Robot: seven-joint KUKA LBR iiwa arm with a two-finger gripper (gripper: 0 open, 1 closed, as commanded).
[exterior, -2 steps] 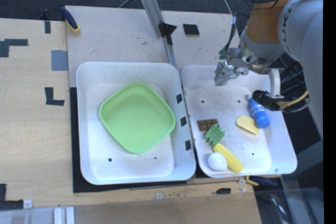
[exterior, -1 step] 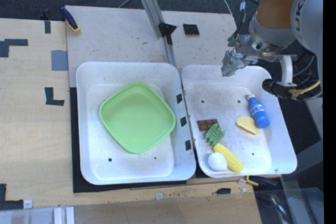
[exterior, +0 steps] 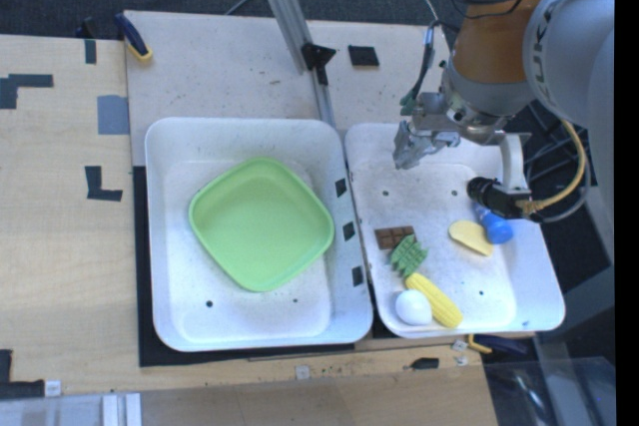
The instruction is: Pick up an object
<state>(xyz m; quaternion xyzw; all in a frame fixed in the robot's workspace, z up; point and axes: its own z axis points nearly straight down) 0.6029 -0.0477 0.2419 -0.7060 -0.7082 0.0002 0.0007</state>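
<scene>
- Objects for picking lie in the right bin (exterior: 519, 309), grouped in its near half.
- Brown block (exterior: 393, 236): a small chocolate-coloured piece, lies flat near the bin's left wall.
- Green ridged piece (exterior: 407, 256): sits just below the brown block, touching or nearly touching it.
- Yellow corn cob (exterior: 434, 299): lies at a slant below the green piece, toward the near edge of the bin.
- White egg (exterior: 411, 307): rests against the left side of the corn cob.
- Pale yellow piece (exterior: 469, 236): lies on the right side of the bin, well apart from the brown block.
- Blue object (exterior: 495, 226): sits just beside the pale yellow piece, on its upper right, touching or overlapping it in this view.
- Hand (exterior: 411, 153): hangs over the far left part of the right bin, apart from all listed objects. Nothing shows between its fingers. Whether the fingers are spread or closed cannot be told from this angle.
- Arm (exterior: 519, 25): grey with an orange band, reaches in from the right above the far edge of the right bin.
- Left bin (exterior: 165, 214): holds a green square plate (exterior: 262, 222), set roughly at its centre and turned diagonally.
- Desk (exterior: 60, 175): light wood surface to the left of the bins, with dark tape marks on it.
</scene>
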